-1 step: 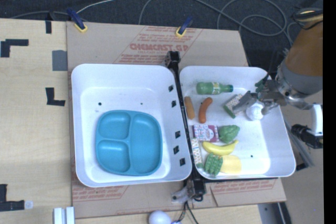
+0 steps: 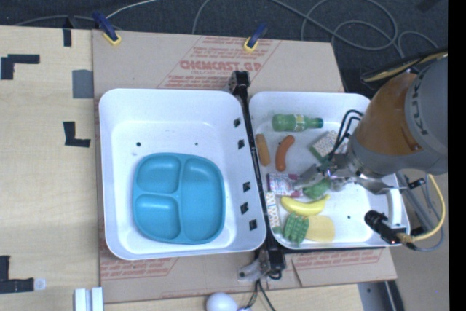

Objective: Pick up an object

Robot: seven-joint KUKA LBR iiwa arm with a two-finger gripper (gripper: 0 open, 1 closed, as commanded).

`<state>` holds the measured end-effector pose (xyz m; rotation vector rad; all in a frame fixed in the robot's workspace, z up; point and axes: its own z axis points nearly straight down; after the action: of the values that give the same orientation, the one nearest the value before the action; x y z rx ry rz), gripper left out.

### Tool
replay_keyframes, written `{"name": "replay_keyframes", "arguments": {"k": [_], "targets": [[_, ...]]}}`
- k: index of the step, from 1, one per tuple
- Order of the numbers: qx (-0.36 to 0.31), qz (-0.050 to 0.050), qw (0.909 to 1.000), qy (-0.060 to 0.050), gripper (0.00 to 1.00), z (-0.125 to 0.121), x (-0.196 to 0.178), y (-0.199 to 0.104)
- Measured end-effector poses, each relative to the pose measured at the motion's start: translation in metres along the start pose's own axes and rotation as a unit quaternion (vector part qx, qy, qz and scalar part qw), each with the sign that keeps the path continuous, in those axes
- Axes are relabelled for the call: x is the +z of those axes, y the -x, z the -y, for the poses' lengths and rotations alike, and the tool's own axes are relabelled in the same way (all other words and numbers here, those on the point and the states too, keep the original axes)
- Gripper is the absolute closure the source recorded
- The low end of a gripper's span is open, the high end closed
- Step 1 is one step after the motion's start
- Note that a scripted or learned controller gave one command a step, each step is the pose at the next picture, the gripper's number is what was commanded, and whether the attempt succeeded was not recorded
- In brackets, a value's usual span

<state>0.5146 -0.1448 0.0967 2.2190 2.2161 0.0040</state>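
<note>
While the tool [image 2: 314, 177] sits low in the right bin [image 2: 357, 100], we read the camera view as a crowded pick. The tool tip hangs over a tight cluster: a small green piece [image 2: 317, 191] directly below it, a yellow banana [image 2: 303, 206] touching that piece, and a pink-printed packet [image 2: 280, 183] just beside. We cannot tell whether the tool is spread or pressed together, since the wrist hides much of it, and nothing shows clearly between its tips.

The main risk, as we judge it, is a glancing grasp: the tool may close on 2 items at once, or nudge the banana aside and come up bare. The curved banana could also roll out of a pinch. The green bottle [image 2: 296, 122] and the 2 sausages [image 2: 285, 152] lie apart, nearer the far wall. The left bin [image 2: 116, 105] holds a blue divided plate [image 2: 178, 197].
</note>
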Motion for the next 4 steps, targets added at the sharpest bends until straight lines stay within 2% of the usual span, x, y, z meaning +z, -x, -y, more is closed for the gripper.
{"name": "replay_keyframes", "arguments": {"k": [1, 2, 3, 4], "targets": [[-0.001, 0.001, 1.0, 0.002, 0.0, 0.028, 0.009, -0.028], [-0.002, 0.0, 1.0, 0.001, 0.0, -0.049, 0.01, -0.028], [-0.001, 0.002, 1.0, -0.001, 0.0, -0.116, 0.011, -0.047], [0.0, 0.002, 0.9997, -0.024, 0.0, -0.145, 0.015, -0.041]]}}
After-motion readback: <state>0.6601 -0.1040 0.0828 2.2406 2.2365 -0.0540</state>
